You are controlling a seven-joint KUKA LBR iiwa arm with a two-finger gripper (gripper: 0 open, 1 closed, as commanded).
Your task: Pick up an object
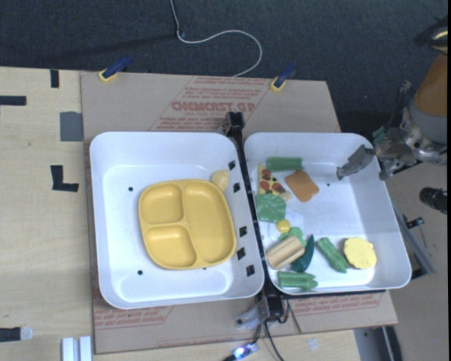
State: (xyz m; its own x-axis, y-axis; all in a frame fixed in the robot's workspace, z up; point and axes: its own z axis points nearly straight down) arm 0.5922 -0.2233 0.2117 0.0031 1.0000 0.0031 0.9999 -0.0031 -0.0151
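Grey claw (358,161) hangs over the right bin's (391,224) far edge, and I cannot tell if it is open; toy food (301,186) lies packed below, so it may bump the wall or grab two.

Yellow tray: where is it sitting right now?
The yellow tray lies in the left bin, roughly centred, with a small pale item touching its upper right corner, near the divider between bins.

A wooden bench (30,224) bears cardboard (203,104) under two white bins (105,201).
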